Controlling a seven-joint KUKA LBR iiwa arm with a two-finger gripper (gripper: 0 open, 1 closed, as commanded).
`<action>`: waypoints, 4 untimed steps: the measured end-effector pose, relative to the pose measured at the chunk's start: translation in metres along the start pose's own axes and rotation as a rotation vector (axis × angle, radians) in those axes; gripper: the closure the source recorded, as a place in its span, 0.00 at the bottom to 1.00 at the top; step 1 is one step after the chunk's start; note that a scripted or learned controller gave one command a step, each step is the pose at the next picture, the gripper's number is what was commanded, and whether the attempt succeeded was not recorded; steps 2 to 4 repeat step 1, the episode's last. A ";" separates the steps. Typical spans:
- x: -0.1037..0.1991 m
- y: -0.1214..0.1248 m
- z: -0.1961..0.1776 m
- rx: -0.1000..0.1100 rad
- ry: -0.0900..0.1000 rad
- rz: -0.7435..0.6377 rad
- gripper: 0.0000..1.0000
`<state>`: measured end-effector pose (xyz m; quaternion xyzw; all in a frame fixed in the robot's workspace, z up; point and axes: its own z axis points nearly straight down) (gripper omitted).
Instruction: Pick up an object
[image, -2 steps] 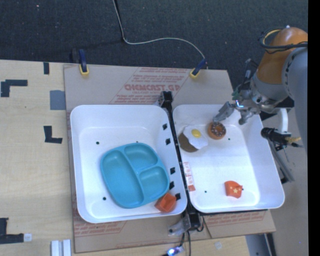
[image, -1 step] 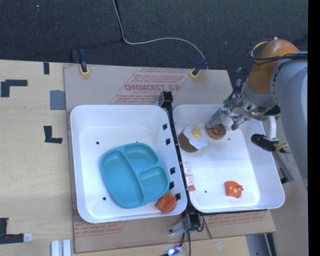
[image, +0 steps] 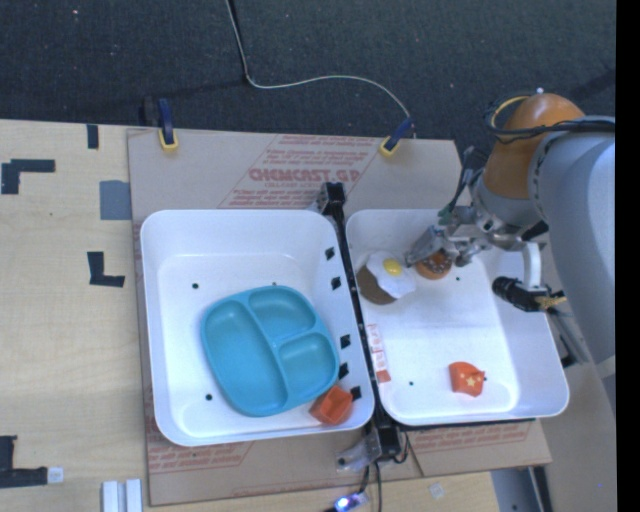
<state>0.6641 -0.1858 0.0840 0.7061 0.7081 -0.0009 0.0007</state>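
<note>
My gripper (image: 440, 252) hangs low over the back of the right bin (image: 500, 320), reaching in from the right. Directly beneath its tip is a small brown-and-orange round object (image: 434, 267), partly covered by the gripper; I cannot tell whether the two touch. Just to its left lies a white and brown piece with a yellow spot (image: 386, 279), close to the divider between the bins. An orange object (image: 466, 378) rests near the right bin's front.
The left bin (image: 170, 250) holds a blue divided plate (image: 268, 348) and an orange block (image: 333, 405) in its front right corner. The arm's grey body and orange band (image: 525, 150) rise over the right bin's far right side. A cable lies behind the bins.
</note>
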 end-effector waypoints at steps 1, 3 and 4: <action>0.000 0.001 -0.012 -0.002 -0.002 -0.001 1.00; 0.000 0.001 -0.012 -0.002 -0.002 -0.001 1.00; 0.000 0.001 -0.012 -0.002 -0.002 -0.001 1.00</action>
